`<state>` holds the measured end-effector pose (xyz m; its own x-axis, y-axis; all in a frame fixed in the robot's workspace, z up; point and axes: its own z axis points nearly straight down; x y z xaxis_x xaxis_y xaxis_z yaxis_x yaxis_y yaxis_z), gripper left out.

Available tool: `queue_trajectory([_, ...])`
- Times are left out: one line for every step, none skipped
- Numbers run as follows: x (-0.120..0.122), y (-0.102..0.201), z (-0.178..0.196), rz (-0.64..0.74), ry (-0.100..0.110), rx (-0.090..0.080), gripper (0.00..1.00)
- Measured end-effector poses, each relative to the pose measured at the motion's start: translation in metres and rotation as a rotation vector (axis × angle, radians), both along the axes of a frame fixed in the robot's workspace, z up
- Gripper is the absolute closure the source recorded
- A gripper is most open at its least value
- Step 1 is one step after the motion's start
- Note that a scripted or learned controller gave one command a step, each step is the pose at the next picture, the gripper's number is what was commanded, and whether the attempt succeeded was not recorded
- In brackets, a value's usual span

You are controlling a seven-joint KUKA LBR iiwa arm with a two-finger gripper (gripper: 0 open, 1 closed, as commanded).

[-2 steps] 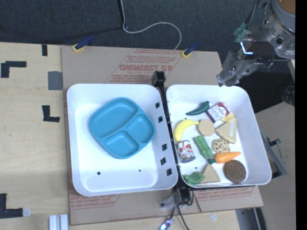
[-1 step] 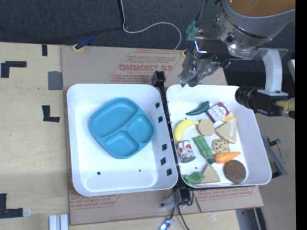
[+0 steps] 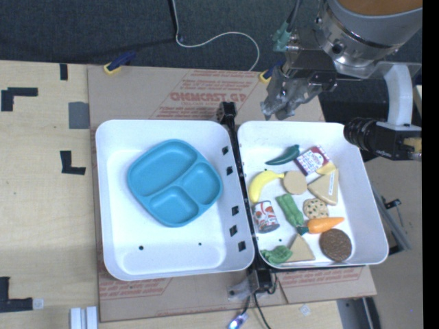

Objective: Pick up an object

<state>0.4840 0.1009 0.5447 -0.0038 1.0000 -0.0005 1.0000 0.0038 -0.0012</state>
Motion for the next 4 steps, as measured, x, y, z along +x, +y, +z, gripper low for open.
queue_trajectory([-0.001, 0.064, -0.011, 0.004, 0.003, 0.001, 1.00])
queue_trajectory([-0.001, 0.113, -0.011, 0.003, 0.001, 0.001, 1.00])
queue_trajectory([-0.001, 0.111, 0.000, 0.001, 0.001, 0.001, 1.00])
queue_trajectory([-0.002, 0.117, -0.160, -0.002, 0.018, -0.009, 1.00])
